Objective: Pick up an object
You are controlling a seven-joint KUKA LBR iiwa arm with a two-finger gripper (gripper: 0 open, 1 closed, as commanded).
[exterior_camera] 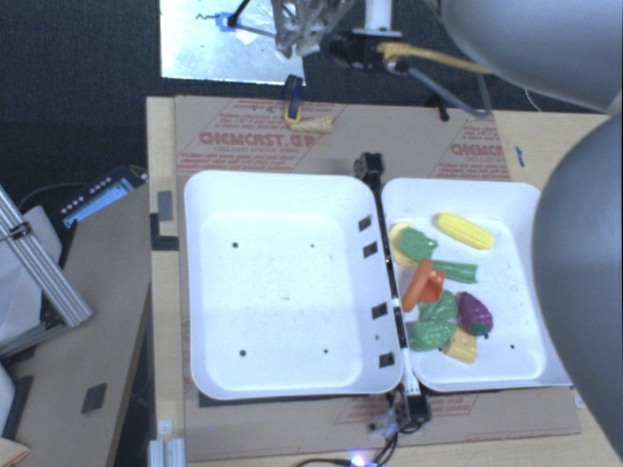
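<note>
Several toy foods, a yellow corn [464, 230] on top and an orange carrot [422, 285] in the middle, heaped in the right bin [521, 205], well below and right of the end effector [295, 29]; spread or pressed together, cannot tell.

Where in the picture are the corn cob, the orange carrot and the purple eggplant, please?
corn cob [464, 231], camera view, middle of the yellow cob.
orange carrot [423, 286], camera view, middle of its body.
purple eggplant [475, 311], camera view, its purple body.

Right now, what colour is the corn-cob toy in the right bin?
Yellow corn-cob toy, clearest in the camera view.
</note>
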